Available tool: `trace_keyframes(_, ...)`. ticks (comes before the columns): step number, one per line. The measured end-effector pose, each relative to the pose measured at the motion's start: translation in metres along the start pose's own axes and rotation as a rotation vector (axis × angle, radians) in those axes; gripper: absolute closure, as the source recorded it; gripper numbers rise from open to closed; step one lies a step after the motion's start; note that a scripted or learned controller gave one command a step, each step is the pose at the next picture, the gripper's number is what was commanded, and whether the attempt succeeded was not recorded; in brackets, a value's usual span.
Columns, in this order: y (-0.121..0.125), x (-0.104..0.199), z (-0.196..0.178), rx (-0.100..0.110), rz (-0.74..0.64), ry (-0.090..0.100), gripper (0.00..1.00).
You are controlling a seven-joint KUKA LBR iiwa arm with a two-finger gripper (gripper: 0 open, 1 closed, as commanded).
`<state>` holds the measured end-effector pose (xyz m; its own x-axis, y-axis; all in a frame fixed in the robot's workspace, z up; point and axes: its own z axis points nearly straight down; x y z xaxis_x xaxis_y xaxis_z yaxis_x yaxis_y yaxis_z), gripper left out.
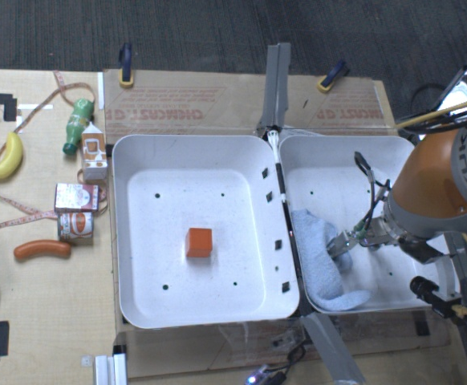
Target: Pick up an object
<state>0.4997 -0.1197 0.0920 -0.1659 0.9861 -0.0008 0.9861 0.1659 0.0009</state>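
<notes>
Well, an orange block [199, 242] sits alone in the left bin [137, 215], while the claw [342, 245] hangs low in the right bin [402, 295], touching a light-blue cloth [318, 267]. Whether it's open or closed, I can't tell. Limp fabric could slip free on lifting.

Left bin [137, 215]: orange cube [199, 242] near centre, standing alone. Right bin [330, 155]: pale blue cloth [320, 265] crumpled along its left side. Gripper [340, 246] low over the cloth's right edge; arm [430, 187] enters from the right.
</notes>
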Motion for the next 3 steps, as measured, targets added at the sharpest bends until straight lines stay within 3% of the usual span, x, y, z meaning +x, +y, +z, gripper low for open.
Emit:
trace_keyframes(1,0.029,0.016,0.001,0.002,0.127,-0.001,0.00)
trace_keyframes(2,0.043,0.018,-0.002,0.001,0.021,-0.002,0.00)
trace_keyframes(3,0.042,0.016,-0.011,0.002,0.022,-0.003,1.00)
